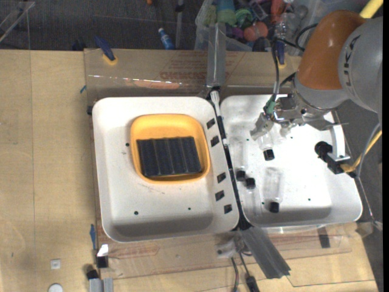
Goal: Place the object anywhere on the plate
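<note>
Arm (352,53) cut off at right edge; tool (267,126) fingers too small and blurred to tell apart.

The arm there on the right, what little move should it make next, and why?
Probably lower the gripper onto the clear object lying in the right bin. The gripper hangs above that bin, while the yellow plate waits in the left bin, already bearing a dark ridged block.
</note>
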`<state>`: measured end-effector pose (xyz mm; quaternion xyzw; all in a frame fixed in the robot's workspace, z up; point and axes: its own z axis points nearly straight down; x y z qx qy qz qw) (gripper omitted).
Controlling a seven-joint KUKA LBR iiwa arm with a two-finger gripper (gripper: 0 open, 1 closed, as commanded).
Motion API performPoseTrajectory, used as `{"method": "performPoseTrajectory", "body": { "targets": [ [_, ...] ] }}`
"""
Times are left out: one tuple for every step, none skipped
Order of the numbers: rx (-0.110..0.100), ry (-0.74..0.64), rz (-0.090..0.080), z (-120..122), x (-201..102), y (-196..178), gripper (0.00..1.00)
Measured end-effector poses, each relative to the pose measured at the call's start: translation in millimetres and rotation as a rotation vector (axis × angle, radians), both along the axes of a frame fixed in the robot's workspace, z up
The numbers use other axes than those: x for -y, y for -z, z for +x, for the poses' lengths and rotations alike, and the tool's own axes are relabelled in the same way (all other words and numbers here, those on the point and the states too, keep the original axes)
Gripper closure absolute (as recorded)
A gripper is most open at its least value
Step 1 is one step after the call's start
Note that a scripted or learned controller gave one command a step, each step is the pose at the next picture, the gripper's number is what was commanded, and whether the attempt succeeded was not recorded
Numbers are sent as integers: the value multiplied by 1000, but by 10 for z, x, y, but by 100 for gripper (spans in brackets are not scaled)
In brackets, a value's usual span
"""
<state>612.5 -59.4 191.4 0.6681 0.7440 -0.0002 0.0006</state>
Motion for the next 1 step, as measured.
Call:
{"method": "performPoseTrajectory", "body": {
  "targets": [
    [0,-86,0,541,-203,70,100]
  ]
}}
